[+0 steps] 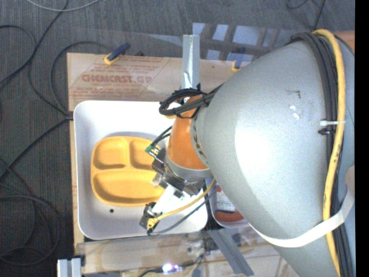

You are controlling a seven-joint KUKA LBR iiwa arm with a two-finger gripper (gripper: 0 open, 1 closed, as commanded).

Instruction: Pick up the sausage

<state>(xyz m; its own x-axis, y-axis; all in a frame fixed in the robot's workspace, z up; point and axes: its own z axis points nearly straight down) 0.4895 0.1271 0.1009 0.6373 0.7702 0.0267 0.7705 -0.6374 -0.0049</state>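
Observation:
A reddish-brown rounded thing that looks like the sausage (228, 216) shows in a small gap under the arm, at the near edge of the right bin (214, 219). Most of it is hidden by the arm. The gripper (164, 180) hangs below the orange wrist band, over the right side of the left bin (86, 154). It sits just above the right rim of a yellow divided plate (124, 169), to the left of the sausage. The big grey arm body covers nearly all of the right bin.
The yellow plate has three compartments and lies in the middle of the left bin. A small dark speck (112, 210) lies on that bin's floor near the front. A cardboard sheet (115, 79) lies behind the bins.

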